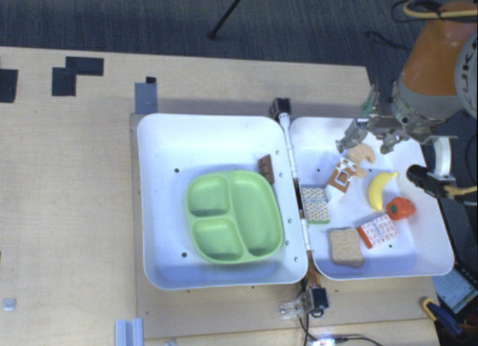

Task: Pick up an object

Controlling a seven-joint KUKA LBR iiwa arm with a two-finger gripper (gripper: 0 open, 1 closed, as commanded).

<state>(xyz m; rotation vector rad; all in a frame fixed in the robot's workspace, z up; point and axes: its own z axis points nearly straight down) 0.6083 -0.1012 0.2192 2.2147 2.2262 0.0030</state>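
pincer (368, 141) hung spread and empty over the right bin's (433, 262) far end, right above a tan biscuit (361, 155), banana (379, 188) nearer the camera.

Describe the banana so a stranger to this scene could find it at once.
Look in the right-hand white bin, toward its right side. The banana lies there, just left of a red tomato and above a red-and-white packet. It is the only yellow, curved item among them.
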